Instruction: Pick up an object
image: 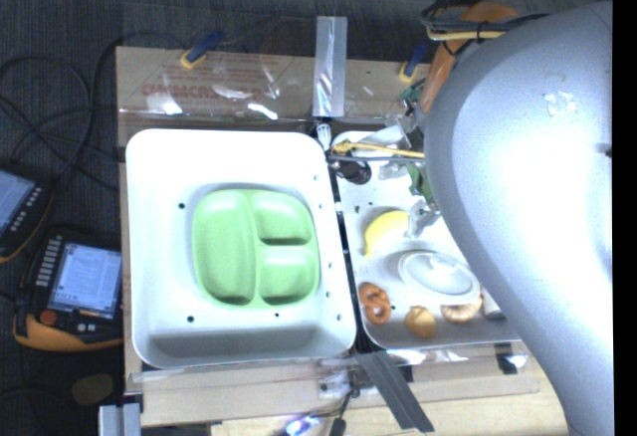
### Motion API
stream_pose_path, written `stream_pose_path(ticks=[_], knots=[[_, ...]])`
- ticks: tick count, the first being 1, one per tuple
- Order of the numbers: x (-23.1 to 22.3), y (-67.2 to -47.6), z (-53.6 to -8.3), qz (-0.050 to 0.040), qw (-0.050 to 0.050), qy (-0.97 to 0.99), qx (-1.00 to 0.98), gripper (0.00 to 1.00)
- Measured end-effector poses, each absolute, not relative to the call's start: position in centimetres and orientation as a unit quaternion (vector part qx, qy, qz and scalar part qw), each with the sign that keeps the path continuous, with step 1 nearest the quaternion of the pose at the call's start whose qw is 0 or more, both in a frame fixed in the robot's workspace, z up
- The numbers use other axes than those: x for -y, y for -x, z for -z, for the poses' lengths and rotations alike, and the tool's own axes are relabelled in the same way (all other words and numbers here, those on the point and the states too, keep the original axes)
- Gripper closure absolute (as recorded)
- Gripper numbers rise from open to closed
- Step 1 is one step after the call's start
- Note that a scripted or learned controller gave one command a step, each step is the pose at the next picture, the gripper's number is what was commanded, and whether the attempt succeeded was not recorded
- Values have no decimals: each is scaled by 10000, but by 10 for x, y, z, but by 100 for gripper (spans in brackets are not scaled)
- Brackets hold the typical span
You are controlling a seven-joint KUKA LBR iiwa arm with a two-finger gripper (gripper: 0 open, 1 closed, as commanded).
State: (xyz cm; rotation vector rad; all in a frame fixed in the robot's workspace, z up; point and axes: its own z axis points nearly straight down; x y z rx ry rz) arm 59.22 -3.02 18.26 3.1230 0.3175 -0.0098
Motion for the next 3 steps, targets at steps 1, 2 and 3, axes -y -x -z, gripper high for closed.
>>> stream_pose_path(ticks=[1, 2, 3], knots=[[71, -536, -183, 36, 5, -9947, -1027, 0], [70, -491, -183, 32, 0, -9950, -1003, 0], [98, -581, -160, 34, 1, -9867, -1622, 0]])
